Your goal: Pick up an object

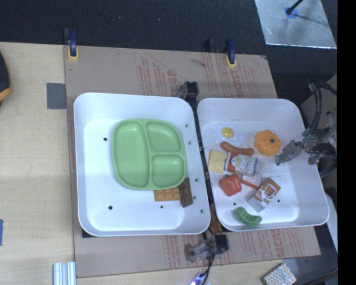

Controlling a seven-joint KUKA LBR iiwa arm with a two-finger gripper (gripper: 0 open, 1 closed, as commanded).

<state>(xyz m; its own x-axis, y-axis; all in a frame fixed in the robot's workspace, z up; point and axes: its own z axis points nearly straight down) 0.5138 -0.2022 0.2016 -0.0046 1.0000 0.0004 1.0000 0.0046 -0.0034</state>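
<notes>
The gripper (pixel 289 151) sits low at the right side of the right bin (pixel 311 209), just beside the orange pumpkin toy (pixel 267 142); whether it is open or closed cannot be told, and nothing is seen in it. The pickable things lie clustered in this bin: a fried egg (pixel 228 133), a sausage (pixel 237 149), a cheese slice (pixel 217 161), a red pepper (pixel 230 185), a small carton (pixel 264 194) and a green piece (pixel 247 217). The left bin (pixel 95 212) holds a green divided plate (pixel 149 154). This looks like the approach step; next it likely needs to centre over the pumpkin and descend
</notes>
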